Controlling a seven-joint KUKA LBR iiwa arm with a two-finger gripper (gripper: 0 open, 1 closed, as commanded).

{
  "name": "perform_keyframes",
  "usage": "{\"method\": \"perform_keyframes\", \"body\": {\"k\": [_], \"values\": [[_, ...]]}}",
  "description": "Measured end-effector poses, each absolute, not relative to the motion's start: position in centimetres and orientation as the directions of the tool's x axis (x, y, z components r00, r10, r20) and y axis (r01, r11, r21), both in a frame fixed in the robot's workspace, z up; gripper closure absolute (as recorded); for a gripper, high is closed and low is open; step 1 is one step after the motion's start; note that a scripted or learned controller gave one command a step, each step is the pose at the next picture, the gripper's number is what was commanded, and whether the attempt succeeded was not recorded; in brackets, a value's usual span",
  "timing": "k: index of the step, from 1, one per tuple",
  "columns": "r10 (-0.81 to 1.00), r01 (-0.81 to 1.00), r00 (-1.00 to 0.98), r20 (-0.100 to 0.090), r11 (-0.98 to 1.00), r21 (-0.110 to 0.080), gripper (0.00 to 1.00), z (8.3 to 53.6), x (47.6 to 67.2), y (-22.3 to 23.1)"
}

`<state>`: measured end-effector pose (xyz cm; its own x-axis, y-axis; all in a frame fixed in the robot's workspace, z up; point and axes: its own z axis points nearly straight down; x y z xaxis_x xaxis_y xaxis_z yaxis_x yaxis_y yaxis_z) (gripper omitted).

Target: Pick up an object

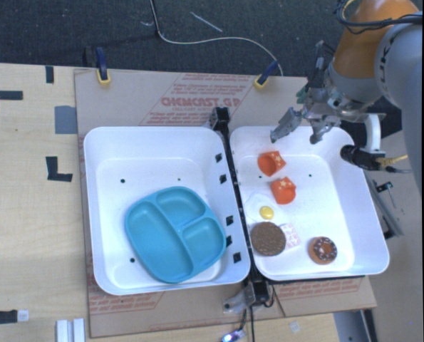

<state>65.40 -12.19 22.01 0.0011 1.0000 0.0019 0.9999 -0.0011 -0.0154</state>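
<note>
My gripper [298,130] hangs open over the far edge of the right bin [354,212], its two fingers spread with nothing between them. Just below it lies an orange-red cup-like piece [270,162]. A second orange-red piece [283,190] sits a little nearer the front. Further forward lie a small yellow piece [266,211], a brown round cookie [268,239] with a pale wrapped item [291,234] beside it, and a chocolate donut [323,249] at the front right.
The left bin [105,162] holds a blue divided plate [174,231]. A black divider [227,184] with clips runs between the bins. A thin cable [197,38] loops across the dark floor behind the bench.
</note>
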Motion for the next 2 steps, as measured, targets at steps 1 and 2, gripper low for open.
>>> {"method": "perform_keyframes", "body": {"k": [1, 2], "values": [[1.000, 1.000, -0.002, 0.000, 0.002, -0.001, 0.00, 22.9, 65.7, -12.2], [1.000, 1.000, -0.001, 0.000, 0.001, -0.007, 0.00, 16.4, 65.5, -12.0]]}}
